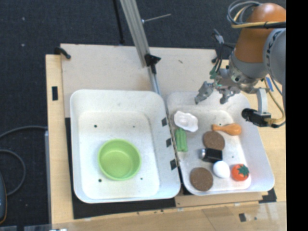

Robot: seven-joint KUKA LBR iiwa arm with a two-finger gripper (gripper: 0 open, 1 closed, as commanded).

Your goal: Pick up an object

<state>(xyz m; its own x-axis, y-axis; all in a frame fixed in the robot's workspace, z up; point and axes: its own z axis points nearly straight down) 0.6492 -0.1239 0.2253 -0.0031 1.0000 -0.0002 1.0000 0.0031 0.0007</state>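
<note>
Pincer [214, 94]: fingers spread wide, holding nothing, poised over the far rim of the right shallow white bin [262, 150], its nearest candidate the crumpled white lump [186, 121] lying nearer the camera and to the left, long axis roughly across the bin. Same bin: slim green stick [181, 140], orange drumstick-shaped toy [227, 128], two brown discs [213, 140], small black block [211, 154], white egg [221, 169], red strawberry toy [240, 172]. Left white bin [82, 129]: one lime-green plastic bowl [119, 159], well apart from the pincer

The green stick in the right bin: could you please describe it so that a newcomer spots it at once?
Look in the right bin, along its left wall. The green stick lies there lengthwise, just below the white lump. It is that bin's sole green, elongated thing.
</note>
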